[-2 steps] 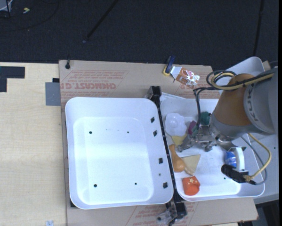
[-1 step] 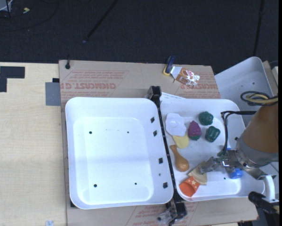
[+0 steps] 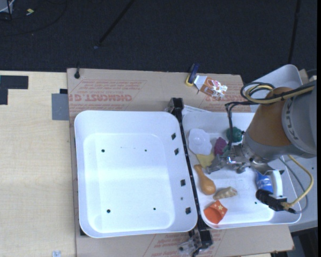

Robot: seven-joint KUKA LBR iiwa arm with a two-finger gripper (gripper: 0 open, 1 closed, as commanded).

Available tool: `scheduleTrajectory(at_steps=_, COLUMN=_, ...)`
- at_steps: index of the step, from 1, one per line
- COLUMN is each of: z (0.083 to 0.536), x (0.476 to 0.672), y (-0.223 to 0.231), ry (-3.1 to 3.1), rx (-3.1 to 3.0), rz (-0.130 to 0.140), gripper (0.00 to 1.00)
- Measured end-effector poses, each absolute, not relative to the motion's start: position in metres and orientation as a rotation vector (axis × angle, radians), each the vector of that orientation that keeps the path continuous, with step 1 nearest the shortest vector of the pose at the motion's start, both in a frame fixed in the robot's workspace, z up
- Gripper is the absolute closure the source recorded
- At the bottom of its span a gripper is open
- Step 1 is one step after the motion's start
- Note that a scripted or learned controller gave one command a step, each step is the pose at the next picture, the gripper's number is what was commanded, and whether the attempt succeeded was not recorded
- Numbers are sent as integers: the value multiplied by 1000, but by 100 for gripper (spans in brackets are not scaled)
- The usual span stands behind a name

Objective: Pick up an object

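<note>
Several small objects crowd the right bin point(image 3: 240, 218), so I have the gripper point(image 3: 228, 162) low beside the purple piece point(image 3: 220, 145); its grip I cannot tell.

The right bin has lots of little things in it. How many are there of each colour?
In the right bin, as far as the view shows:
Orange-brown: 1, long piece
Tan: 1, small lump
Red-orange: 1, cup-like piece
Yellow: 1
Purple: 1
Clear white: 1
Green: 1
Blue: 1
Total: 8
The arm may hide more.
</note>
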State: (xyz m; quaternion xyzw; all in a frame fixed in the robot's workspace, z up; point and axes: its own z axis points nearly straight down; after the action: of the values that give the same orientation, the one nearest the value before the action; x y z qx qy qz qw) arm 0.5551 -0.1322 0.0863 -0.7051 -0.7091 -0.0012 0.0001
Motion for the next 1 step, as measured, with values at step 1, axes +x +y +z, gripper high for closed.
scheduleTrajectory(at_steps=1, z=88, x=612, y=-129, ry=-2225, rx=-2219, rz=-1, gripper=0)
